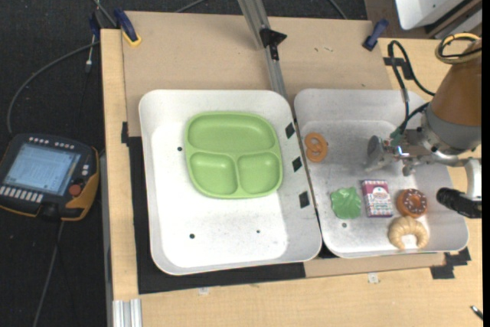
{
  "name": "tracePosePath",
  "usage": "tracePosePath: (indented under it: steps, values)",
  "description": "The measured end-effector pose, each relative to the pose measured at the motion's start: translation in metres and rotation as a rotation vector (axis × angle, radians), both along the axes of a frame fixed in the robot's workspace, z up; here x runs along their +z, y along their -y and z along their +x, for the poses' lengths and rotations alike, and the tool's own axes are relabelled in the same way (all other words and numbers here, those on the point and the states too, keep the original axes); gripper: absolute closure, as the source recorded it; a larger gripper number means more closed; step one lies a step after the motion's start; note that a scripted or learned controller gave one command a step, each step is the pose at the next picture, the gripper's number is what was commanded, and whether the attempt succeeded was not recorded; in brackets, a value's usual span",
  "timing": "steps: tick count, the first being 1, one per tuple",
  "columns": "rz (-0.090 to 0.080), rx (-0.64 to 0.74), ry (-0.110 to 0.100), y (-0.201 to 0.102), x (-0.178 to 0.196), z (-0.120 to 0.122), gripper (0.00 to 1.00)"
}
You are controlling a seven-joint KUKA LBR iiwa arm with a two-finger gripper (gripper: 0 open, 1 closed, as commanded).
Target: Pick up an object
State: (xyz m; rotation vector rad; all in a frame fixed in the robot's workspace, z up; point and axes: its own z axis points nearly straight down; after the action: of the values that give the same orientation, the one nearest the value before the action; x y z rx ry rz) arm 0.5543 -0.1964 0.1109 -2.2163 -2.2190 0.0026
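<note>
Nothing has been picked up as far as I can see: the gripper (pixel 377 152) hangs over the right bin (pixel 344 107) with no object between its fingers, which look drawn close together, though from this slant I wouldn't swear to how tightly. Its tips point toward a bare patch of the bin floor. Everything it could take lies close by. The small pink box (pixel 375 197) sits just below the tips, nearest of all; the chocolate doughnut (pixel 413 202) is beside that box, under the wrist; the croissant (pixel 408 232) lies further down, at the bin's near edge. The green crumpled piece (pixel 346 202) is below and off to the tool's far side, and the orange pretzel (pixel 315 147) lies level with the tips, well out ahead near the bin's wall. The green divided plate (pixel 233 154) rests in the left bin (pixel 164 188), far beyond the tool's reach line. So I'd judge the job barely begun: the arm is placed above the pile, but choosing, descending, closing and lifting all remain.
</note>
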Motion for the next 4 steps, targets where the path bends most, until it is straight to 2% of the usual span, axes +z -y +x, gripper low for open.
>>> tracePosePath:
  steps: [1, 3, 4]
  values:
    - [-0.001, 0.000, 0.006, 0.000, 0.014, 0.001, 1.00]
    - [-0.004, 0.000, 0.010, 0.007, 0.113, -0.009, 1.00]
    - [-0.005, 0.000, 0.011, 0.010, 0.158, -0.005, 1.00]
